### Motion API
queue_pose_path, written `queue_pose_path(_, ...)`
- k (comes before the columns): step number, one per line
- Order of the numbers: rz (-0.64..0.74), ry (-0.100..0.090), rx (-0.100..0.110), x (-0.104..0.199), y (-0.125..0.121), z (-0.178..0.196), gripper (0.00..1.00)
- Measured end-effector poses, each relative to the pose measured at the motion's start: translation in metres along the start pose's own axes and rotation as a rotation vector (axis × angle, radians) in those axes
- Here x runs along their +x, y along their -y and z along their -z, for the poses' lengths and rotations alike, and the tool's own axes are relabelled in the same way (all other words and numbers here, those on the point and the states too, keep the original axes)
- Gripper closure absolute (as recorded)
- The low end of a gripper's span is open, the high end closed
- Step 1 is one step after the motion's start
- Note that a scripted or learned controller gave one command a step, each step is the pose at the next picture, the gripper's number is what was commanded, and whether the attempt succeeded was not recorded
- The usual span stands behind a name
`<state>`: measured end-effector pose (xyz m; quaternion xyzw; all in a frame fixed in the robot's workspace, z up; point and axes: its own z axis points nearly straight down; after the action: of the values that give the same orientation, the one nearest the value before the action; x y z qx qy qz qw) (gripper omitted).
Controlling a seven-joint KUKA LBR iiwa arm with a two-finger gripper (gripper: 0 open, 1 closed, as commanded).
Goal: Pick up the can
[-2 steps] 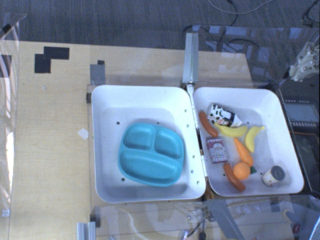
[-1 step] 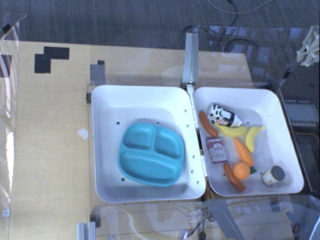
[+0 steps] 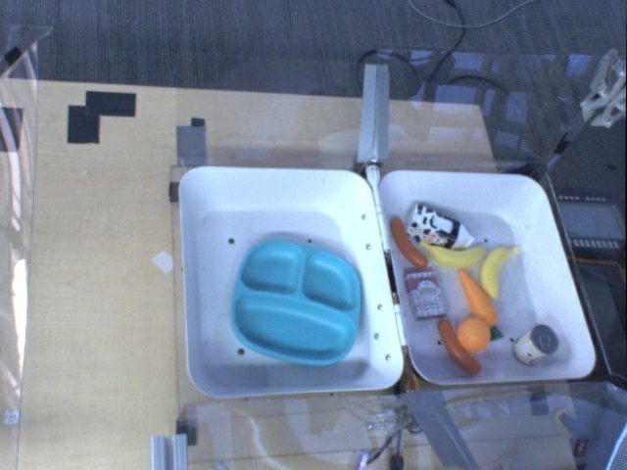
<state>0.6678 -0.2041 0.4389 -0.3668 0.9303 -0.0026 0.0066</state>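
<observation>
Camera view: can (image 3: 536,344) lying near-right corner of right bin (image 3: 549,209), apart from carrot (image 3: 477,298). I judge approach not begun; claw state cannot tell. Next: descend over can.

A sectioned tray (image 3: 296,302) is placed in the left bin (image 3: 206,262); the can (image 3: 536,344) is found at the right bin's (image 3: 549,223) front right corner.

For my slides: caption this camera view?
Blue tray in left bin; can among toy food in right bin.
</observation>
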Motion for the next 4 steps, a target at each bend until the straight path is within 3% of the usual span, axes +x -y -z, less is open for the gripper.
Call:
queue_pose_path(3,1.057,0.001,-0.003,-0.002,0.001,-0.001,1.0)
queue_pose_path(4,1.237,0.001,-0.009,-0.041,-0.042,-0.077,1.0)
